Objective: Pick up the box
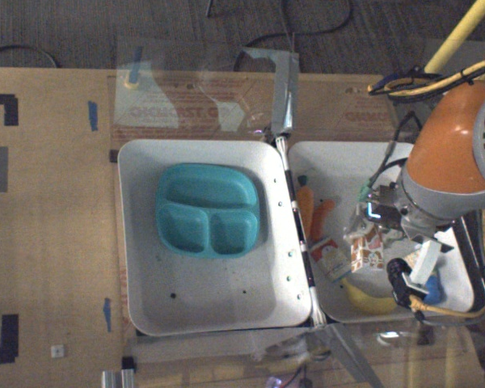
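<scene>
You had the arm [453, 148] reaching in from the right over the right bin [307, 162], its orange band sitting high above the wrist. The gripper [370, 237] hung low over the middle of that bin, right at the box [364, 247], a small crumpled carton with a white, red and brown print. The box sat tilted, directly under the wrist and touching the gripper's end as far as you could see. Whether it was actually gripped, or how wide the gripper stood, you could not tell from this slanted angle, because the wrist body covered that spot.

Around the box lay other things in the same bin. An orange carrot-like piece [305, 208] lay along the left wall, with a second orange-red piece [323, 213] just beside it. A small white and red packet [330, 257] lay near the box on its left. A yellow banana [368, 299] lay close to the front wall, below the box. A blue item [433, 288] sat toward the right, partly hidden by black and white cable parts.

The left bin [137, 241] held a teal divided plate [208, 209], lying flat toward the back of the bin, well apart from the arm. Both bins rested side by side on the brown bench [48, 233], which carried black corner marks and bits of blue tape [92, 116].
</scene>
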`<act>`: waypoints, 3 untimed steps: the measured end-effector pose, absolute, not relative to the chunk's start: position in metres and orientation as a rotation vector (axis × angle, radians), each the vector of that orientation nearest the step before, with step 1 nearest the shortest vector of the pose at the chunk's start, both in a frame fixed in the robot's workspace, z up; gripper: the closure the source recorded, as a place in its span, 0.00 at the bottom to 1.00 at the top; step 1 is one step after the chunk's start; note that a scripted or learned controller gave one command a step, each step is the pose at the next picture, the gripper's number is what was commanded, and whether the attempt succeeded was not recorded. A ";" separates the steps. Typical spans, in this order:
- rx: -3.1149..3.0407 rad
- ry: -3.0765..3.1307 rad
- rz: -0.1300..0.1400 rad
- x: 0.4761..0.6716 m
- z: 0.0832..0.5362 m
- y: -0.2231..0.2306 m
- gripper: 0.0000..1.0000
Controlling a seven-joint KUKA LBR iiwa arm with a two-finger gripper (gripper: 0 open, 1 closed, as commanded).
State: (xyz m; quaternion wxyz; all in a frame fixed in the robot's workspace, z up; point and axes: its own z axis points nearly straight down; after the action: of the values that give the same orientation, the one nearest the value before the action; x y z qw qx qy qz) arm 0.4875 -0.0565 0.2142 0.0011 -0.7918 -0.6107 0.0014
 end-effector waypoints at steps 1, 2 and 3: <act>-2.139 -2.300 0.001 0.527 0.184 0.004 1.00; -2.005 -2.420 0.000 0.510 0.215 -0.002 1.00; -1.979 -2.438 0.001 0.479 0.184 -0.070 1.00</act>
State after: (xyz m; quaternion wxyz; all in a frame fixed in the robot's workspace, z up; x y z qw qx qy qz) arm 0.4789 -0.0697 0.1838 0.0008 -0.6303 -0.7763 0.0004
